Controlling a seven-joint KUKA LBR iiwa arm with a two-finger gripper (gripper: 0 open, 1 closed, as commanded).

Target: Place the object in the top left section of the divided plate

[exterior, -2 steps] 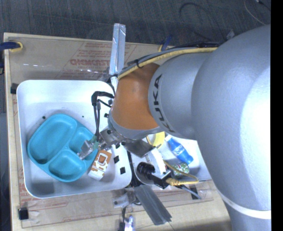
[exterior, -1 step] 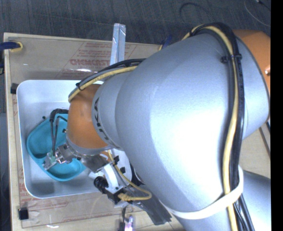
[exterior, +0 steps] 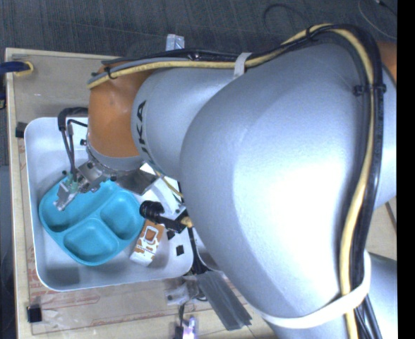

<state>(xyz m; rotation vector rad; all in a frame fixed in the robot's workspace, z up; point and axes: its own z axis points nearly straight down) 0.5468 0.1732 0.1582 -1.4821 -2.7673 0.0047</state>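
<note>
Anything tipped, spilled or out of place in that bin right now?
Nothing spilled. The blue divided plate sits flat in the white bin. A small white-and-orange box lies askew against the plate's right rim, outside its sections. The claw is over the plate's upper left corner.

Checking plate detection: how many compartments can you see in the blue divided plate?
3. On the blue divided plate: one at its upper left under the claw, one upper right, one along the bottom. The arm may hide more.

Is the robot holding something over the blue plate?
I can't tell. The tool is down at the top left part of the blue plate, but the big grey arm blocks the view of any hold.
</note>
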